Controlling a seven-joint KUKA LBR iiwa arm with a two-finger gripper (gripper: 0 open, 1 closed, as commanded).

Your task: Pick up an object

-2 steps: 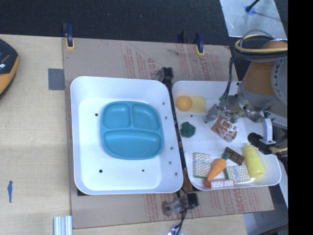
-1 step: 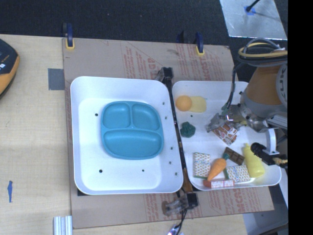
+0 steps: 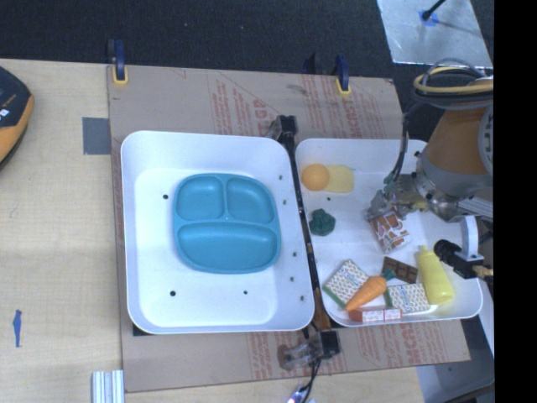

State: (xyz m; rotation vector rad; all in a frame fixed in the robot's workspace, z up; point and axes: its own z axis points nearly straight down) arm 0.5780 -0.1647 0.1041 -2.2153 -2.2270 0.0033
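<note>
Because the gripper point(image 3: 388, 210) hangs low in the right bin point(image 3: 361, 151), we read the red-and-white snack packet point(image 3: 392, 232) as lying just at its six o'clock, almost touching; whether anything is gripped we cannot tell.

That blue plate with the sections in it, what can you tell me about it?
The blue plate is a light blue divided dish that looks like smooth moulded plastic, with rounded corners. Raised ridges split it into three compartments: two smaller ones on the far side and one wide one on the near side. All three look bare. It lies flat, right side up, roughly in the middle of the left white bin, resting on the bin's floor with nothing else touching it.
</note>
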